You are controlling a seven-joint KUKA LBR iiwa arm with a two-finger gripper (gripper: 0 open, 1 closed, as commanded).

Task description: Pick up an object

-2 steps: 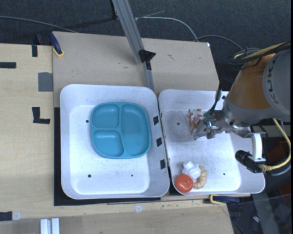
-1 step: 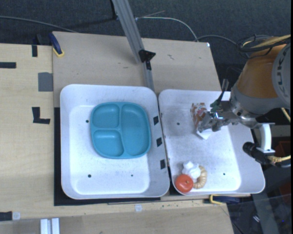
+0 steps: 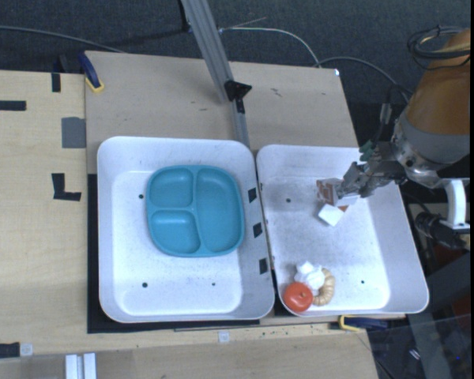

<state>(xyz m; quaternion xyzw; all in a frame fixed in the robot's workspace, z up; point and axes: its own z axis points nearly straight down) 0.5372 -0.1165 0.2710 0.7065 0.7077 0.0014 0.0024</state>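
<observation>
The gripper [image 3: 352, 189] hangs low in the right bin [image 3: 379, 290]; its opening cannot be judged. The small white block [image 3: 331, 215] lies just below-left of it, touching a brown piece [image 3: 327, 189]

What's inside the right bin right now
The right bin holds a small white block, a brownish piece beside the gripper, and a red, white and tan toy cluster at its near-left corner.

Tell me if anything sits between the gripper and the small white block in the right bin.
Nothing visible does. The gripper is right above the white block in the right bin; a small brown piece lies beside it.
</observation>
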